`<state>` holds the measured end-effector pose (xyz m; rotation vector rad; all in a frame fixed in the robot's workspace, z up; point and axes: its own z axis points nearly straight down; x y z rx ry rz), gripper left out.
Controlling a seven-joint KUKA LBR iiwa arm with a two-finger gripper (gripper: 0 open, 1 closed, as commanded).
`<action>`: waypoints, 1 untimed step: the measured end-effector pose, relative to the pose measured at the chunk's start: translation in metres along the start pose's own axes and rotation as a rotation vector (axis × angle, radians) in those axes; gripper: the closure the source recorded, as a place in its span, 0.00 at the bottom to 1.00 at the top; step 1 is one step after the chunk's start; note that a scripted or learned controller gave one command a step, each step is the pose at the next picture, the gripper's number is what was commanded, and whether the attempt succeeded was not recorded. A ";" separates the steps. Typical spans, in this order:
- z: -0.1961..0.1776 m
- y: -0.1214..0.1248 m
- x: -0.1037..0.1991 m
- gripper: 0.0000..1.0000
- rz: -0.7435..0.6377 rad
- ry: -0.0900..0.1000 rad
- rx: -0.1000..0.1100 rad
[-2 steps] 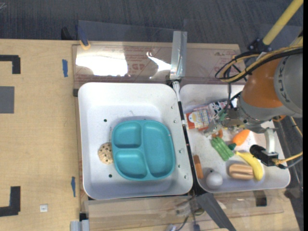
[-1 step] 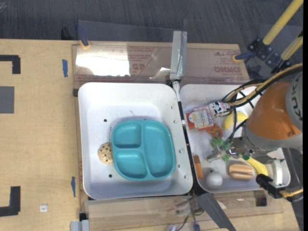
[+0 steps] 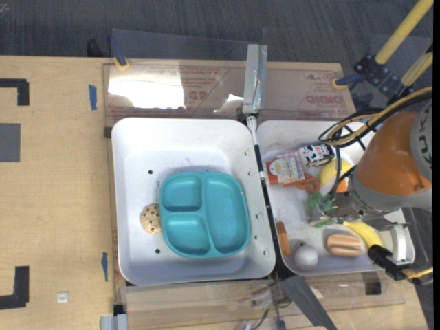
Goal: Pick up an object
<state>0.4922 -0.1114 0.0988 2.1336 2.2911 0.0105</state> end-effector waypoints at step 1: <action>-0.088 0.054 0.053 1.00 0.124 0.004 0.006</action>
